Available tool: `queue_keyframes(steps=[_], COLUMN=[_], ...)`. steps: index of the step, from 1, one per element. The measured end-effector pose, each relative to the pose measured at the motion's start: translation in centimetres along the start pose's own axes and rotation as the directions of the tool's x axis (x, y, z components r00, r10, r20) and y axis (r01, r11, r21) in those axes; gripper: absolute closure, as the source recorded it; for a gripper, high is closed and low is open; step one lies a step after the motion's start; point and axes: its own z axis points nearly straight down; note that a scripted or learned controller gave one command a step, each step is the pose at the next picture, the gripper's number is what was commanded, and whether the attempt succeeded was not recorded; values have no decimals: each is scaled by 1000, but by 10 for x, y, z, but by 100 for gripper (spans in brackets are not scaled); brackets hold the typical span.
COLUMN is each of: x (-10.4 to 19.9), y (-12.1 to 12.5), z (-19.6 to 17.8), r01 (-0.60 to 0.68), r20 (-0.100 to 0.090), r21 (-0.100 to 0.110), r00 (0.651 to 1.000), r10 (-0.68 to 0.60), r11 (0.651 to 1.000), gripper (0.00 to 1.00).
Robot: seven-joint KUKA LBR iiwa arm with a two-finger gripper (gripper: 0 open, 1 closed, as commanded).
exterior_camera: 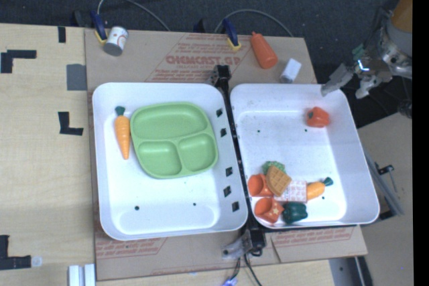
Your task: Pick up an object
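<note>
Plate (175,139) and carrot (123,135) in left bin (107,211) — toy food heap (285,192) in right bin (348,144)

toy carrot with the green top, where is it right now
The orange toy carrot lies in the left white bin, near its left wall, just beside the green three-compartment plastic plate.

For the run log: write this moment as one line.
tool: above right bin's far right corner, holding nothing | nearest: red toy | toy pile: near edge | left bin: green plate, carrot
</note>
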Motion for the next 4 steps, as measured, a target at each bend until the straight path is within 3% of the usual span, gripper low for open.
queue_keyframes(steps=[1,2,3,4], x=[-4,0,-4,-2], y=[-126,-65,0,39], z=[66,178,178,179], r01=[-2,1,1,1], r20=[-1,3,3,-3], r21=[2,-9,-8,2], r00=[1000,1000,1000,1000], r10=[2,-1,-1,-1], r11=[1000,1000,1000,1000], gripper=[0,0,0,0])
